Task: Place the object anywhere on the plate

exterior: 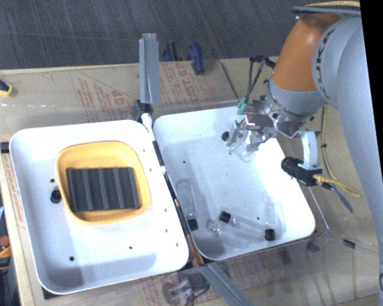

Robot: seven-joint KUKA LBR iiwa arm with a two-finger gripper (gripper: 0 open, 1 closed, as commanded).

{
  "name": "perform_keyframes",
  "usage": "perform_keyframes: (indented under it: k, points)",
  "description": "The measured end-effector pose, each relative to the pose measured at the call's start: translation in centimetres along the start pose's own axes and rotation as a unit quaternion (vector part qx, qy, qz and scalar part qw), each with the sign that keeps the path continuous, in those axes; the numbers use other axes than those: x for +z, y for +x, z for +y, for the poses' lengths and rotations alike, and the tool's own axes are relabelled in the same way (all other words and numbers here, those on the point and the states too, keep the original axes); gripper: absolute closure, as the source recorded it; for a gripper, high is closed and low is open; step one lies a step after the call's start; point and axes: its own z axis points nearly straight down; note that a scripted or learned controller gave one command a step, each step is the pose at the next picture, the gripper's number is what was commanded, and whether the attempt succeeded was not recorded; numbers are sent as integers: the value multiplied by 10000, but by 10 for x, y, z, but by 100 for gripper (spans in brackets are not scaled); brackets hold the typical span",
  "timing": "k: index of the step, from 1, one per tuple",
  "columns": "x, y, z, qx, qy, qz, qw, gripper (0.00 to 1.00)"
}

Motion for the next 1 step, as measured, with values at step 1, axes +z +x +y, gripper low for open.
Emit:
perform_keyframes:
  k: [1]
  points:
    - [19,64,-4,-1121,-3,-9,9937,100]
